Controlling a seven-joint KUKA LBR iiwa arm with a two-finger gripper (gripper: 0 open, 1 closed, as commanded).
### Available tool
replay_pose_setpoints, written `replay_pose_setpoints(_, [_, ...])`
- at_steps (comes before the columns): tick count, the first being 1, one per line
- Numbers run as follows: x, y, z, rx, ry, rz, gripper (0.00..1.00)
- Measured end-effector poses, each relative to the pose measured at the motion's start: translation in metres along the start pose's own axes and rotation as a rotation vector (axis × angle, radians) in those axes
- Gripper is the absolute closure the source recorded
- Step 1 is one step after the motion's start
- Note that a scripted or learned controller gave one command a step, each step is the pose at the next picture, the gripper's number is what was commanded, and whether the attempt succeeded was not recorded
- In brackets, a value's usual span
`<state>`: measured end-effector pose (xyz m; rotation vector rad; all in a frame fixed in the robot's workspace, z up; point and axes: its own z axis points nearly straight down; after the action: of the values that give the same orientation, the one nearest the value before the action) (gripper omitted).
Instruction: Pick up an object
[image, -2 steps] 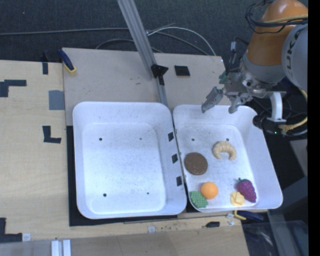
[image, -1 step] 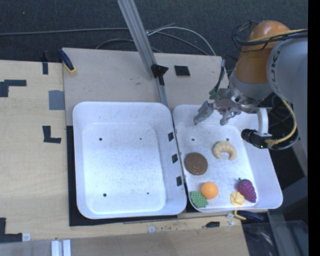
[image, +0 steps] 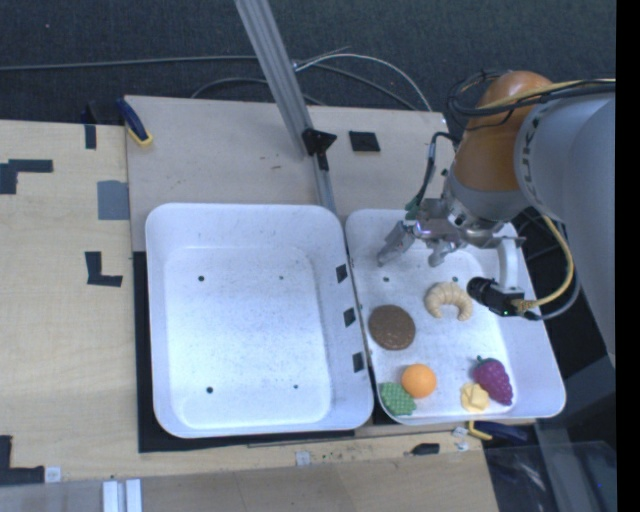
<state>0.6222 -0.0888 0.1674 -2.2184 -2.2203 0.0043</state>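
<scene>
Reaching in from the right, the arm (image: 560, 130) hangs its gripper (image: 413, 247) over the far end of the right bin (image: 545, 395). Its jaws are spread, with nothing between them, above bare bin floor. Two grey fingers (image: 391, 248) angle down toward the bin's left side.

Six things lie in the right bin. A croissant (image: 449, 299) sits just below and to the right of the gripper, apart from it. A brown disc (image: 391, 327) lies flat to the croissant's lower left, close to the bin's left wall. Nearer the front edge, an orange (image: 419, 381) rests beside a green piece (image: 397, 400) in the front left corner; the two look to be touching. At the front right, purple grapes (image: 493, 379) lie against a small yellow piece (image: 474, 398).

The left bin (image: 160, 300) stands beside the right one on the worktop (image: 60, 300). A grey pole (image: 285, 90) rises from behind the bins.
</scene>
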Motion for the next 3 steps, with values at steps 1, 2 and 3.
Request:
replay_pose_setpoints(1, [-0.005,0.004,0.06,0.002,0.0,0.0,0.0])
replay_pose_setpoints(2, [-0.005,0.006,0.046,-0.003,0.0,0.0,1.0])
replay_pose_setpoints(3, [-0.013,0.011,-0.009,-0.008,-0.001,0.0,1.0])
